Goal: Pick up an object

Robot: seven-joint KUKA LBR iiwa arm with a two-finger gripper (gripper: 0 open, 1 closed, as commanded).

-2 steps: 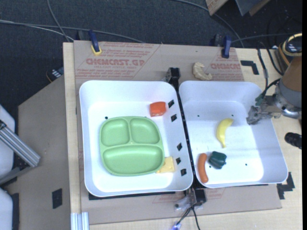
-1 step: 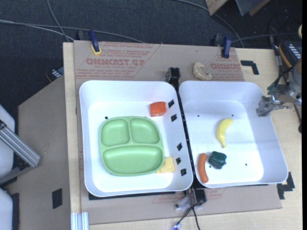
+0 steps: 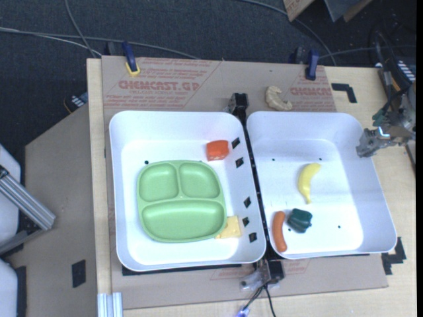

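From my station, the camera view looked down on the bench [image 3: 66, 177] with its two white bins set side by side. The left bin [image 3: 125, 177] held a green divided plate [image 3: 182, 200], with an orange block [image 3: 217, 150] just beyond the plate's far edge and a pale yellow piece [image 3: 230, 228] touching its near right corner. The right bin [image 3: 357, 197] held a yellow banana [image 3: 307, 179] near its middle; nearer to me lay a dark green object [image 3: 300, 220], and an orange-red sausage shape [image 3: 279, 231] was just beside it, on its left, close to the bin's near wall. A small tan object [image 3: 278, 98] sat on the cardboard sheet [image 3: 165, 84] behind the bins, outside both.

The gripper [image 3: 371, 142] was at the right bin's far right rim, well apart from the banana and from the other pieces in that bin. I saw nothing between its tips, but it was too small and blurred for me to tell how far apart they stood. Two blue clamps [image 3: 131, 61] pinned the cardboard at the bench's back edge.
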